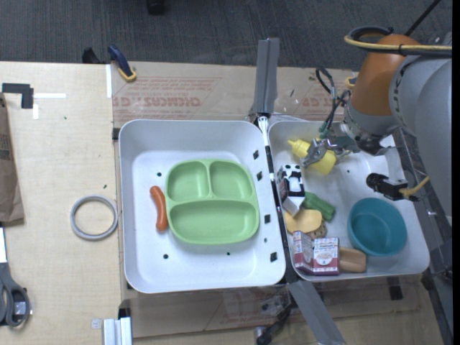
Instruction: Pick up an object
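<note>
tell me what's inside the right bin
The right bin holds a yellow toy under the gripper, a blue bowl, a small carton and mixed toy food. Items beneath the pile are hidden.

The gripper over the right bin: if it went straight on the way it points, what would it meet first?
Most likely the yellow object: the gripper sits right over it, pointing down and left. Contact can't be judged from this slanted view.

A robotics lab is suggested: two white bins point(129, 214) are fixed on a plywood bench point(50, 164), toy food is kept inside, tape marks point(43, 98) are seen, and dark carpet point(180, 13) lies behind.
</note>
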`<state>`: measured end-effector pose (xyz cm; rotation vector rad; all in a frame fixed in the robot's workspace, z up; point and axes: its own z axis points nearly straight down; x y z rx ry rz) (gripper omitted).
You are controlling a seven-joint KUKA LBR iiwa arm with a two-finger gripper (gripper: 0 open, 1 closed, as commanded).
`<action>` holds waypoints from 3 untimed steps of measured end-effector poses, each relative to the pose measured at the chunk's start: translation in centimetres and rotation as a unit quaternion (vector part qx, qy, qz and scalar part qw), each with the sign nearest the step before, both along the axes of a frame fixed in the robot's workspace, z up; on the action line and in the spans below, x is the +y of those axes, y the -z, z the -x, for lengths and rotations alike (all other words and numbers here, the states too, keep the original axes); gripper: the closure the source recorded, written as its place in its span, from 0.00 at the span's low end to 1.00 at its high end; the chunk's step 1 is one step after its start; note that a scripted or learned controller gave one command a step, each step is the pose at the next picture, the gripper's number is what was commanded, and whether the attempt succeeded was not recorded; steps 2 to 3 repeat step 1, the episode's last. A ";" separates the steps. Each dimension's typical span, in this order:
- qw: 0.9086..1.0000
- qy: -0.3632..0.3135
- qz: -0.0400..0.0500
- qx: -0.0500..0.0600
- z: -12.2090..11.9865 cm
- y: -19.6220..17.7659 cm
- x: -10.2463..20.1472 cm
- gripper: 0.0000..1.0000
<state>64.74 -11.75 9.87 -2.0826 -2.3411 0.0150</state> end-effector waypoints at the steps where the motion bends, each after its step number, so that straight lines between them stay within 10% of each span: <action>1: 0.999 -0.039 -0.001 -0.007 -1.2 -9.4 7.5 1.00; 3: 0.999 -0.039 -0.001 -0.007 -1.2 -9.4 7.5 1.00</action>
